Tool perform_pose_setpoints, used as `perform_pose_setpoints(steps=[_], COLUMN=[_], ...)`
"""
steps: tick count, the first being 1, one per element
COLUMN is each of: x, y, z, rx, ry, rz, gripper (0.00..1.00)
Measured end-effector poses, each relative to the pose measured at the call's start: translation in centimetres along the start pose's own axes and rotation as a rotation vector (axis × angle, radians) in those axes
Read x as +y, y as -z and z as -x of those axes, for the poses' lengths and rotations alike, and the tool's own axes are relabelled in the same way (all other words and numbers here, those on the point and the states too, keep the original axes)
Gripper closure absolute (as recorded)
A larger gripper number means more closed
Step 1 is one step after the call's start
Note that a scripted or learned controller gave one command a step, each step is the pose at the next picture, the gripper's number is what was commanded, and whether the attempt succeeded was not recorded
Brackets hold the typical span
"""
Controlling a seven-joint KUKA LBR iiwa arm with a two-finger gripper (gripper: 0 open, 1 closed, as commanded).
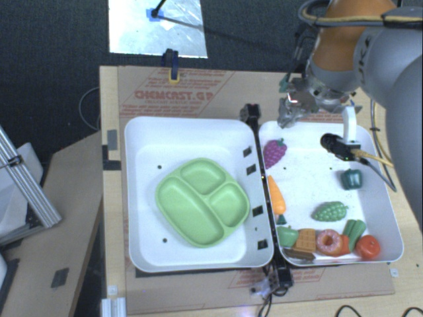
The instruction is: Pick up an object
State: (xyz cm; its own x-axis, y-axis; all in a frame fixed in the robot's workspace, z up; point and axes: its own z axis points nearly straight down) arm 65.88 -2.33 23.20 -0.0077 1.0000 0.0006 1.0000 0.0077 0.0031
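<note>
White plastic bins sat side by side on the cardboard-covered bench, left bin and right bin meeting at a black clip strip. Left bin held a pale green divided plate, three compartments, lying flat near the middle. Right bin held the toy food. Purple grapes near the upper left corner, close to the divider. Orange carrot below them, along the left wall. Dark green pepper toward the right side; a knobbly green piece lower, mid-bin. Along the near wall, left to right: a small green piece, a waffle-like brown square, a pink-frosted doughnut, green pods, a red tomato, the doughnut touching the waffle. A black-and-white fitting with a yellow cable sat over the upper right part of that bin. Grey arm with orange band came in from the right; gripper hung over the far rim of the right bin, above and just right of the grapes, apart from them. Nothing seen between its tips; whether they stood apart or together could not be told at this angle
</note>
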Motion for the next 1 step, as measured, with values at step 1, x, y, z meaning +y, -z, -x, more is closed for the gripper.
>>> perform_pose_setpoints(steps=[1], x=[0.76], y=[-1.49], z=[-0.90], rx=[-0.001], ry=[-0.002], rz=[-0.001], gripper=[1.00])
